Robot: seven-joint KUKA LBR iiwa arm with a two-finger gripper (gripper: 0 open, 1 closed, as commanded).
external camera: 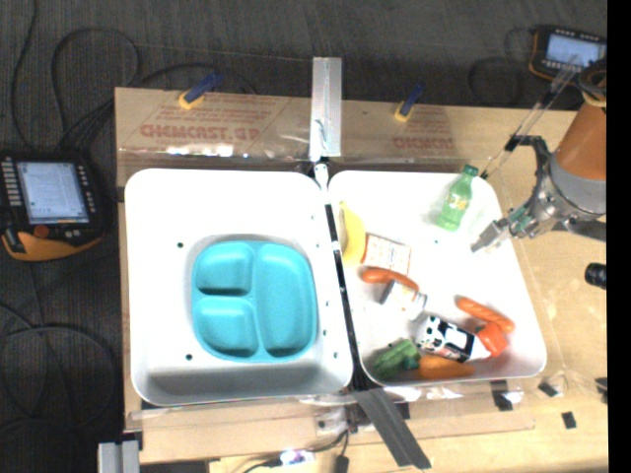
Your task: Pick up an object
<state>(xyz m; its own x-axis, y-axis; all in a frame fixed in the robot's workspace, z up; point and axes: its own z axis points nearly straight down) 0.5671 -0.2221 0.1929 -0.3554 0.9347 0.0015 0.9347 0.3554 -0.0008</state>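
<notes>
Seen from above: gripper [490,236] hanging over the right bin's [523,294] right edge, tip toward the bin. Cannot tell its state; holding nothing visibly. Nearest: bottle [454,200], just left of and slightly above the tip, near but apart, long axis slanting from cap at upper right to base at lower left. Lying in the bin's upper right part. Carrot [485,315] lower down, well apart. Left bin [158,215] carrying a blue tray [254,299].

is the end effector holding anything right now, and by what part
Nothing is held. The end effector hangs over the right bin's right edge, beside the green bottle and apart from it.
</notes>
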